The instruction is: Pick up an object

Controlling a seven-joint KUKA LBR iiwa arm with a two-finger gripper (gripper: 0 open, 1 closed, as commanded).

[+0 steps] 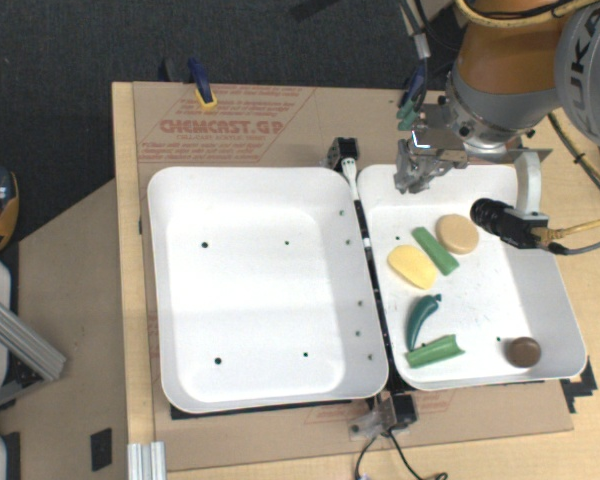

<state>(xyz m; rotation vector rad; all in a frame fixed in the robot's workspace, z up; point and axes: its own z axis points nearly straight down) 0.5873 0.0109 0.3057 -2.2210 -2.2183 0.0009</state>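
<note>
Robotics lab — clamped bins [180, 268] (cardboard [250, 118] underlay), cables [380, 458]

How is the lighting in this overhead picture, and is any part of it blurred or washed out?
In the camera view, light is even and bright; the left bin looks slightly washed out, with soft grey shading across its floor. The gripper casts little shadow on the right bin. The yellow piece and green pieces stay sharp; the orange band is close and a little soft.
</note>
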